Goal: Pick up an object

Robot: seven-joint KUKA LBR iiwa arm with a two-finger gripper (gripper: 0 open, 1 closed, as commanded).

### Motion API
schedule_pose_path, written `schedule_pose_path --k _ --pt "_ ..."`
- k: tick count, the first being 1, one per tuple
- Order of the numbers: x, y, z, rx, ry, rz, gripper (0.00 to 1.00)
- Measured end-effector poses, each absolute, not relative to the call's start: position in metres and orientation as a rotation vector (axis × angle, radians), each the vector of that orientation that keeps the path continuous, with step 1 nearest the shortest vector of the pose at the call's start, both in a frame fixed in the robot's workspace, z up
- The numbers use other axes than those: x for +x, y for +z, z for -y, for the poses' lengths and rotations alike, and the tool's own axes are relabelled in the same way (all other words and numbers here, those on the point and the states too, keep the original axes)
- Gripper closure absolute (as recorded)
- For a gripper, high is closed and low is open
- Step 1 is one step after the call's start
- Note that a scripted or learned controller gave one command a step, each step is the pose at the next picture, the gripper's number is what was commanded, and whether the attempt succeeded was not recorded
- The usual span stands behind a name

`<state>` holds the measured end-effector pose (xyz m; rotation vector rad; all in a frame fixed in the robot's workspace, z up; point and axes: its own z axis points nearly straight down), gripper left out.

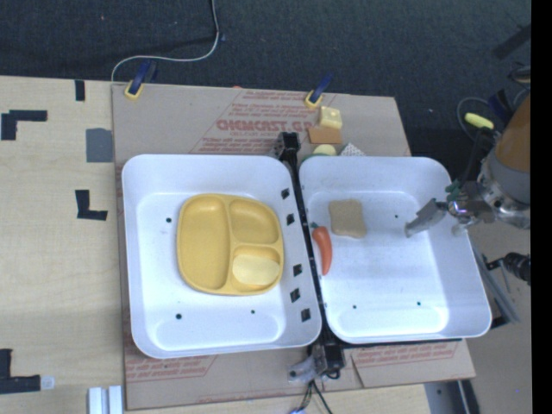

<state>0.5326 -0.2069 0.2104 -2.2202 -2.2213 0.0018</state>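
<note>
Two white bins [155, 317] sit on cardboard [259, 119] over a wooden bench [52, 274].

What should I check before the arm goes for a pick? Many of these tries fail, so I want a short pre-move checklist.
1. Target in sight: the tan square sponge-like block lies flat in the right white bin. Ok.
2. Space around the target: bare bin floor on its right and lower sides. Ok.
3. Neighbour: the orange carrot-shaped toy lies by the divider, close to the block's lower left corner. Cannot tell if they touch.
4. The gripper sits over the right bin's right side, apart from the block. Ok.
5. Fingers holding nothing: cannot tell.
6. The yellow divided plate is in the left white bin, off the path. Ok.
</note>
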Motion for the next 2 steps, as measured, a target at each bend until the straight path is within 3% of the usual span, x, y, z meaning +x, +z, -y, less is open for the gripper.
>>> schedule_pose_path --k 1,2 --pt "0.583 0.164 0.105 -2.218 0.000 2.226 0.00" --pt "0.601 0.099 0.096 -2.226 -0.012 2.231 0.00"
